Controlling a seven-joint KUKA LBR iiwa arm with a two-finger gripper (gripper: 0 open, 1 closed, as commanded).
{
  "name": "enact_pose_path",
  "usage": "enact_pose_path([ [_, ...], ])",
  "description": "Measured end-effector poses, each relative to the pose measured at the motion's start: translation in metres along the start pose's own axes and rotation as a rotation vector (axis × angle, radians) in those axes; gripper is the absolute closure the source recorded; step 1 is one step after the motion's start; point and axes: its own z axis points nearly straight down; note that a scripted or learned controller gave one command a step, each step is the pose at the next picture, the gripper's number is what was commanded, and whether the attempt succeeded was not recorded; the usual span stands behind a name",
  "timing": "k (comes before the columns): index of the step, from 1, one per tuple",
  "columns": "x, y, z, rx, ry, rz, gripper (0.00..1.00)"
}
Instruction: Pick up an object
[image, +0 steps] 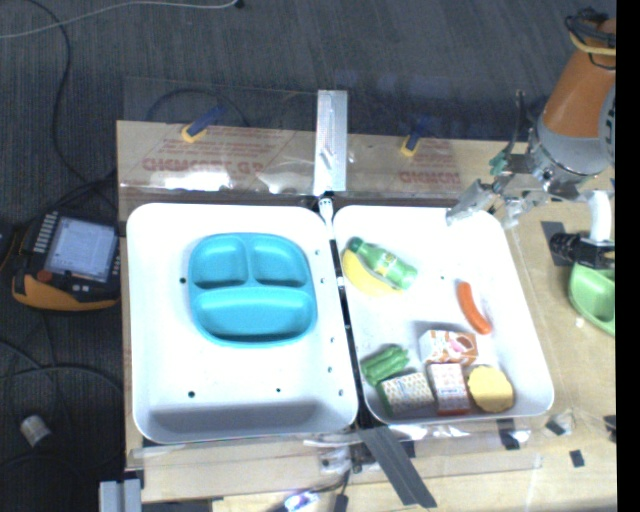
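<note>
My gripper (487, 208) hangs over the far right corner of the right bin (530, 330), above its rim, open with nothing between its fingers. Below it in that bin lie a green bottle (386, 263) on a yellow banana (358, 277), and an orange sausage (474, 306) near the right wall. Along the near wall sit a green pepper (384, 361), a patterned box (447, 346), two small boxes (405, 392) (449, 388) and a yellow lump (490, 389). The nearest item, the sausage, lies well below and in front of the gripper.
The left bin (160, 380) holds a blue divided plate (252, 287). A metal post (331, 140) stands behind the wall between the bins. A green object (595, 290) lies on the bench right of the bins. A handheld screen (72, 255) rests far left.
</note>
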Motion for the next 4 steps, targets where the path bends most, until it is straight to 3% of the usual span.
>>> enact_pose_path([
  [1,-0.024,-0.042,0.124,0.004,0.007,-0.072,0.00],
  [2,-0.029,-0.040,0.013,0.000,-0.002,-0.037,0.00],
  [3,-0.019,-0.065,0.128,-0.004,0.011,0.224,0.00],
  [4,-0.020,-0.066,0.121,-0.001,0.007,0.223,1.00],
])
